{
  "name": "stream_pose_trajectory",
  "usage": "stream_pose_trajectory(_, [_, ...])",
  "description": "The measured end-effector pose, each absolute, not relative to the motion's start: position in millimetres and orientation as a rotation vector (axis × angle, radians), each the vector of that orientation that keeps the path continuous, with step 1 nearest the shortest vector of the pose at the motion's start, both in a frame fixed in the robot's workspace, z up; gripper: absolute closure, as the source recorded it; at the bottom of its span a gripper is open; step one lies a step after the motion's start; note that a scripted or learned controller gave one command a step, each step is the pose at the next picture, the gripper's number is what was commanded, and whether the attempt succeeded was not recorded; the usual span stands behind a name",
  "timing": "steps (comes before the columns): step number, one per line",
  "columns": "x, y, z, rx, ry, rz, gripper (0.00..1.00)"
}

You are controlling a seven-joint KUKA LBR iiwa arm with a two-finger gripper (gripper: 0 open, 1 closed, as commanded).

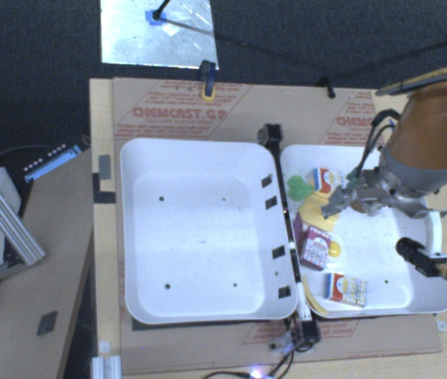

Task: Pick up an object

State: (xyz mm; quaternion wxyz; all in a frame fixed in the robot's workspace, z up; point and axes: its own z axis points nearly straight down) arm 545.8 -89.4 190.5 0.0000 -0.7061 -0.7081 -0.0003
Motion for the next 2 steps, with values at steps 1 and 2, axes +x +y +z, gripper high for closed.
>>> stream_pose_trajectory(1, [537.5, -85, 83, -2.228, -2.224, -0.004, 0.00])
stream_pose_trajectory(2, [489.1, -87, 88, -2.229, -2.226, -0.012, 0.00])
